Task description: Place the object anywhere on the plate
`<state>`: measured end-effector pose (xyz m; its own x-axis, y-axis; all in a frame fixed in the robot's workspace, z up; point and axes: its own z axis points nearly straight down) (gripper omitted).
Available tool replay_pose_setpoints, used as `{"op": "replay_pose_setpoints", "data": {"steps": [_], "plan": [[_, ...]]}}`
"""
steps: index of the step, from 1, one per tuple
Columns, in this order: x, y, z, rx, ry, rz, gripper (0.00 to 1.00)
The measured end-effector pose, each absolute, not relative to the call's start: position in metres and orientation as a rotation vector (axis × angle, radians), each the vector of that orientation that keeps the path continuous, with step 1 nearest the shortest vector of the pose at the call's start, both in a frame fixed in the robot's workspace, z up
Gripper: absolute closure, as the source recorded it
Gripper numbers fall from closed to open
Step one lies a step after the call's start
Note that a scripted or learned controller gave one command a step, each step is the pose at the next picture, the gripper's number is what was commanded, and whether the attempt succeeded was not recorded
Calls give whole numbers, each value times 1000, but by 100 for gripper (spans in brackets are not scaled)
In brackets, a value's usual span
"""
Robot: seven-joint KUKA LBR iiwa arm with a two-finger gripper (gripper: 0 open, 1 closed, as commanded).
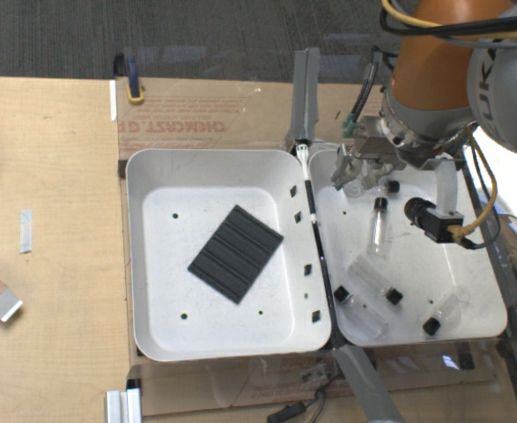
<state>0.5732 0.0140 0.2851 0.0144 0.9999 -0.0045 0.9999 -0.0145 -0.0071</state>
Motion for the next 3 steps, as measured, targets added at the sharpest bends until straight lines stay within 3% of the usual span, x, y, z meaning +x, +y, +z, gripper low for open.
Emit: {"op": "replay_pose_setpoints", "data": {"steps": [2,3], "plan": [[574,11,300,-2237,-2201,25,100],[624,40,244,-2342,-2093,8,100]]}}
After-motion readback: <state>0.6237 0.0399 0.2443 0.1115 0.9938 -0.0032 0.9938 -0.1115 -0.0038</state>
